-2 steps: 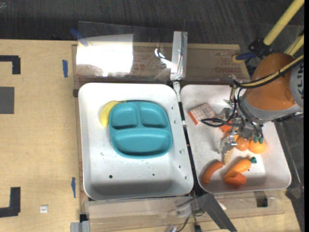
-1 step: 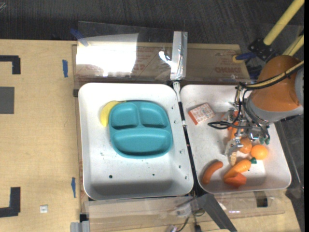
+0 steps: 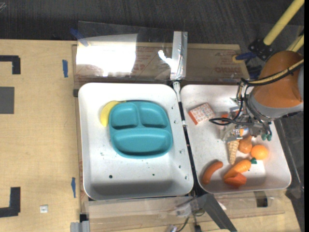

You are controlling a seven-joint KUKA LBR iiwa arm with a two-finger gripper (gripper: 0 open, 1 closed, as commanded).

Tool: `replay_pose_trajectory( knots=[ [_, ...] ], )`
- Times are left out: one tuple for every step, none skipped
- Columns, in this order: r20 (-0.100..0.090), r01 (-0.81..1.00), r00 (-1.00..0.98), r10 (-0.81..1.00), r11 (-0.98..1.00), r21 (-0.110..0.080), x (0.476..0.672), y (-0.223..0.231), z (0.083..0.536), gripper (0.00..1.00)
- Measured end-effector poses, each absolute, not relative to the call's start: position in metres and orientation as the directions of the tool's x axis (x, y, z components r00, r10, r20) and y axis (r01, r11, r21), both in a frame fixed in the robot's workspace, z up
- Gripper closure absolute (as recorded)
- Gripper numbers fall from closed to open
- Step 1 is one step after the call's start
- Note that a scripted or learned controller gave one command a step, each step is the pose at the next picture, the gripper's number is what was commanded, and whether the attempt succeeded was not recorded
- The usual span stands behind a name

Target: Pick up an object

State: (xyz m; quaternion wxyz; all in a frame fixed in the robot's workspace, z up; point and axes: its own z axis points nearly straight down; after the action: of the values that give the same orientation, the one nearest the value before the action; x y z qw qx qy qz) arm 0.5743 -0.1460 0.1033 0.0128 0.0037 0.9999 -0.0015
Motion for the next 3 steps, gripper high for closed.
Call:
replay_pose_trajectory(
  knots=[
    [-0.019, -0.046, -0.999, -0.046, 0.999, -0.003, 0.635, -0.130, 0.236, 1.00],
    [-0.009, -0.045, -0.999, -0.045, 0.999, 0.000, 0.633, -0.130, 0.230, 0.00],
    [-0.005, 0.099, -0.995, 0.099, 0.995, 0.000, 0.608, -0.175, 0.095, 0.00]
  ],
)
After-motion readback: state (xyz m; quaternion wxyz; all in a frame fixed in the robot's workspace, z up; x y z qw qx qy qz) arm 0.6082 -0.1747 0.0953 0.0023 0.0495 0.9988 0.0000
